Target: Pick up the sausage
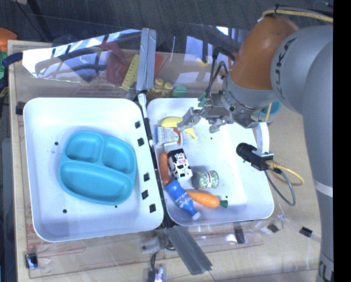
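Observation:
The sausage (164, 167), a short reddish-orange stick, lies along the left wall of the right bin (255, 181), beside a black-and-white spotted box (179, 164). My gripper (199, 123) hangs over the upper part of the right bin, up and to the right of the sausage and close to a yellow banana (172, 122). Its fingers stand apart and open, with nothing between them.
Also in the right bin are a white carton (167, 136), a small green can (206, 180), a blue bottle (181, 198) and an orange carrot (203, 200). A blue divided plate (97, 167) rests in the left bin (40, 122). Toys lie behind the bins.

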Robot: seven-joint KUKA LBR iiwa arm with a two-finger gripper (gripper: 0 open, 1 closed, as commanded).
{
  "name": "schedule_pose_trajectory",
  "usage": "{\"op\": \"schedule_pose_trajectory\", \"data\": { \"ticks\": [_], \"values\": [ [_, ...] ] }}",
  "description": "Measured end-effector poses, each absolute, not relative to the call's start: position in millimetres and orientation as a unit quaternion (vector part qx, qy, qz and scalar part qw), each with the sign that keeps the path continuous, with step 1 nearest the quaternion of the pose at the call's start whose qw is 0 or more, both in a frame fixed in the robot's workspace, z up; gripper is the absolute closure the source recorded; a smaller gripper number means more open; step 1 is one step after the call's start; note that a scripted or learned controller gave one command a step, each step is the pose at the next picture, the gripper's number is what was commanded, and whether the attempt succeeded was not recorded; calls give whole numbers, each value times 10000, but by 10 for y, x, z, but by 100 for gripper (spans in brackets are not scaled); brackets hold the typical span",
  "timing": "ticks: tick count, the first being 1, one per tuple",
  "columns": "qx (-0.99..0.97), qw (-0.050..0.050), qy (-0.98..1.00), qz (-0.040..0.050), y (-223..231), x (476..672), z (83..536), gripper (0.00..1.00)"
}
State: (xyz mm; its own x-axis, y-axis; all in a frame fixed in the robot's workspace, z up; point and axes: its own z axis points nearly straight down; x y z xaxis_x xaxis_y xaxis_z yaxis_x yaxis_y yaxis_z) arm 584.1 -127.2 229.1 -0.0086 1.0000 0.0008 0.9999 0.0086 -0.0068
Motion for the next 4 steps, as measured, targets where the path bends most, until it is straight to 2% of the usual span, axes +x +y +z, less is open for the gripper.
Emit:
{"op": "schedule_pose_trajectory", "data": {
  "ticks": [1,2,3,4],
  "values": [
    [-7724,23,-6351,22,-1482,5747,893,0],
    [-6832,3,-7303,3,-1396,6252,918,0],
    [-6331,35,-7740,101,-1225,6514,925,0],
    [-6293,21,-7771,70,-1186,6537,1013,100]
  ]
}}
